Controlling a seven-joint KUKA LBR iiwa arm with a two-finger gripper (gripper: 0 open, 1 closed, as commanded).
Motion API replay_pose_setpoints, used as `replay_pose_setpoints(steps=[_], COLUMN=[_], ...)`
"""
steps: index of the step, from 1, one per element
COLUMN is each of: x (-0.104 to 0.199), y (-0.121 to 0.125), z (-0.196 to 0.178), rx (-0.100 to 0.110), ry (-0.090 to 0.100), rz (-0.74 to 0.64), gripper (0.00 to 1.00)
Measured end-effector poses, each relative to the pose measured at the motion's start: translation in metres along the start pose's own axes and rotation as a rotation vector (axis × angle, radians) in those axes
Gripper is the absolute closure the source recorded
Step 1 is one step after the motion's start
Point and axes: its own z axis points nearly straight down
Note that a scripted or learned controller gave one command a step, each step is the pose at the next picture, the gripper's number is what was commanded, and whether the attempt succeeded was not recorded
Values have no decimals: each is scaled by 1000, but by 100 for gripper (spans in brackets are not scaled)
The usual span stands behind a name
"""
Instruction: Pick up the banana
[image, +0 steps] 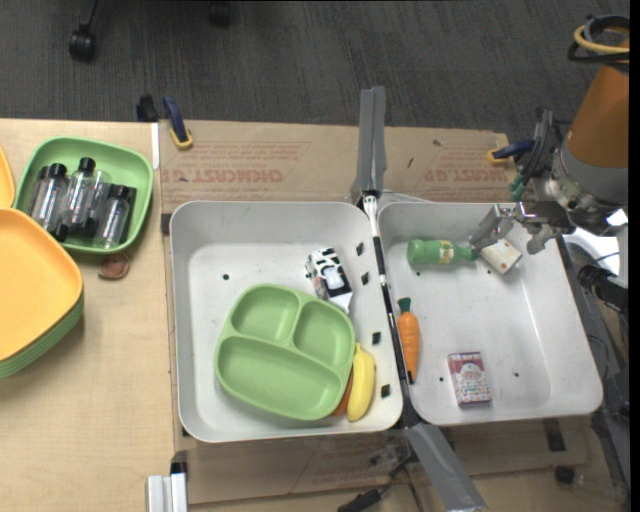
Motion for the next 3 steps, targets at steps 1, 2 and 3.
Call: replay_pose_setpoints(steps=[1,2,3], x=[7,9,17], y=[16,35,-24], z=[78,118,170], rx=[0,-1,-1], ry=[0,0,0], rz=[-108,-275,-207], gripper=[0,0,0])
